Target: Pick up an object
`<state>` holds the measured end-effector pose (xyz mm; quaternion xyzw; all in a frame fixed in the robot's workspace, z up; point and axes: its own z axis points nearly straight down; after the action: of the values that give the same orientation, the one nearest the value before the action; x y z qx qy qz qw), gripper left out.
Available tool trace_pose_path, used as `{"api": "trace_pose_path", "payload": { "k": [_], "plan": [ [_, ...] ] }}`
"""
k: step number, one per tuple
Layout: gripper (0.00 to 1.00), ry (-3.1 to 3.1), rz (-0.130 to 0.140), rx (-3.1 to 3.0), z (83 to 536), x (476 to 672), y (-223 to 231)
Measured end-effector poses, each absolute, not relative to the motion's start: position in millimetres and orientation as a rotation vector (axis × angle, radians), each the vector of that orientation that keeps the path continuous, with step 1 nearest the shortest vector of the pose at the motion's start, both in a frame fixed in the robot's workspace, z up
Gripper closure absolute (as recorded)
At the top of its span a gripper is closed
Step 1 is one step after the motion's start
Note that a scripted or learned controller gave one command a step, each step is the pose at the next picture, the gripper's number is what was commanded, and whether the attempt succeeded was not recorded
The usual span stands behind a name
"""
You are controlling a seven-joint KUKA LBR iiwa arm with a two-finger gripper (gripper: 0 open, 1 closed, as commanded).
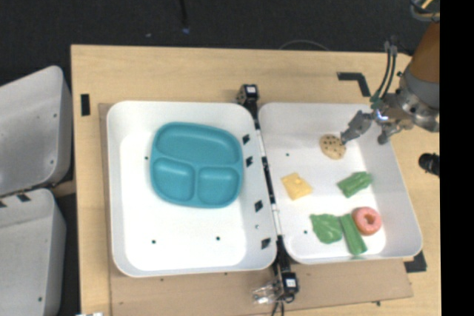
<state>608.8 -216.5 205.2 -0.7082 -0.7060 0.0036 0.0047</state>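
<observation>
1. Sitting closest to the camera: pink donut (366,220) and green pieces (335,228), right bin (296,122).
2. Yellow wedge (296,186) mid-bin.
3. Cookie (333,146) further back; my gripper (367,129) is spread wide just beside it, gripping nothing.
4. Teal plate (197,164), left bin (133,248).

A: What does the arm (424,59) look like?
B: Orange band above a grey wrist, thin dark cables alongside.
A: And the gripper (366,129)?
B: Two slim grey fingers (354,126), metal body.
</observation>
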Motion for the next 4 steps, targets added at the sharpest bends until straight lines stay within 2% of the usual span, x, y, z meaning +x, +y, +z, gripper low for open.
{"api": "trace_pose_path", "payload": {
  "k": [1, 2, 3, 4],
  "plan": [
    [0.0, -2.224, 0.0, -2.222, 213.5, 611.9, -216.1],
    [0.0, -2.225, 0.004, -2.218, 170.7, 615.3, -214.0],
    [0.0, -2.22, 0.004, -2.221, 112.3, 607.6, -210.0],
    [0.0, -2.221, 0.003, -2.225, 101.0, 607.9, -211.2]
  ]
}}
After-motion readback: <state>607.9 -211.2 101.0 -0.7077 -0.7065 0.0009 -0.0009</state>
